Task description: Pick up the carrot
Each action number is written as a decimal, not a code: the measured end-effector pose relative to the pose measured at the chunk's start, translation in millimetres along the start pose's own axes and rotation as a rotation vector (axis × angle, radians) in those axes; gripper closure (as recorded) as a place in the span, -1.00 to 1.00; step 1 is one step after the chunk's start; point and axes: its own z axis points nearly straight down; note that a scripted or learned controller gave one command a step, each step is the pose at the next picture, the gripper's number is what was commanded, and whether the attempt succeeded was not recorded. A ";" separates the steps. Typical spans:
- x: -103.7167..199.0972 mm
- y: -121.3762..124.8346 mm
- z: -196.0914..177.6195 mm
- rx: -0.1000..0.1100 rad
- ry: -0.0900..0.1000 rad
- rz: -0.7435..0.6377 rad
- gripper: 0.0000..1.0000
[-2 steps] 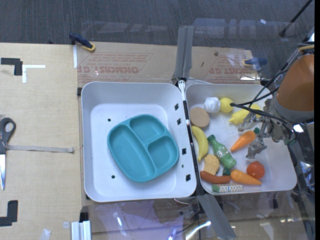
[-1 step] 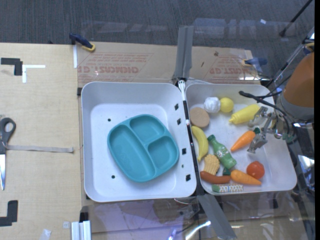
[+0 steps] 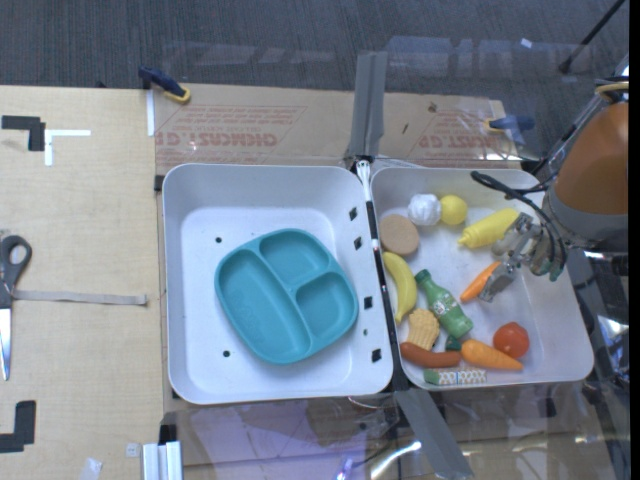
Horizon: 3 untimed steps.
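Meanwhile, the gripper (image 3: 505,266) hangs in the right bin (image 3: 572,353) with a small carrot (image 3: 478,280) seemingly pinched between its nearly closed fingers, a thin hold that could slip, dropping it onto the green bottle (image 3: 445,306) below.

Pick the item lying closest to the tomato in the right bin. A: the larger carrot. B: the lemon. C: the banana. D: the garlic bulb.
A: the larger carrot lies just beside the tomato near the right bin's front edge, while the others sit farther off.
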 end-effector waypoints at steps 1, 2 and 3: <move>16.2 -0.6 -0.1 0.001 0.000 0.292 -1.00; 31.9 26.6 0.6 0.001 0.001 0.415 -1.00; 64.4 30.3 -0.4 0.001 -0.001 0.486 -1.00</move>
